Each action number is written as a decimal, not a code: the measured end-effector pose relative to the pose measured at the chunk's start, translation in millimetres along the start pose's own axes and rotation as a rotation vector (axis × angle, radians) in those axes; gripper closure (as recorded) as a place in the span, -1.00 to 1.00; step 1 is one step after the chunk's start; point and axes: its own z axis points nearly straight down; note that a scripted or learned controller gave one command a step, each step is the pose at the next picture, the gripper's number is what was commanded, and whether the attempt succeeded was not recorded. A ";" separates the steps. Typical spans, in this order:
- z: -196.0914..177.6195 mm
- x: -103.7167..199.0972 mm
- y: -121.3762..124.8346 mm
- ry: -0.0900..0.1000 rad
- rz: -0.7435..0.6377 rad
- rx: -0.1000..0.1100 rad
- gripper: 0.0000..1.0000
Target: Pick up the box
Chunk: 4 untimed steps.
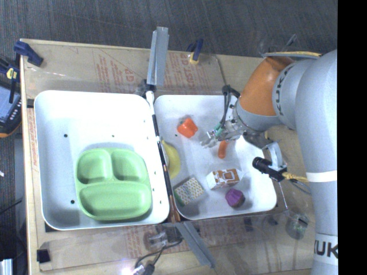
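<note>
The box (223, 178) is seen lying flat in the right bin (261, 202), beside a purple toy (234, 197); the arm (298, 96) is bent down from the right; the gripper (218, 134) is held above an orange piece (222, 149); its grip cannot be told.

Left bin (46, 153): green divided tray (113, 183) near its front edge. Right bin (172, 110): orange cup (187, 127) toward the back, small orange piece (222, 149) mid-bin, purple object (234, 197) near the front edge, patterned pad (190, 190) at the front-left corner, yellow item (172, 159) against the left wall.
</note>
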 end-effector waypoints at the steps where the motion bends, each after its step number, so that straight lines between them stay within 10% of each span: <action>1: 0.0 -0.1 -0.1 0.000 0.000 0.000 -1.00; 2: -56.0 36.1 15.6 -0.001 0.003 -0.001 -1.00; 3: 11.4 21.0 -6.7 0.000 -0.001 0.002 -1.00; 4: -56.0 -12.0 39.8 0.000 0.048 -0.002 -1.00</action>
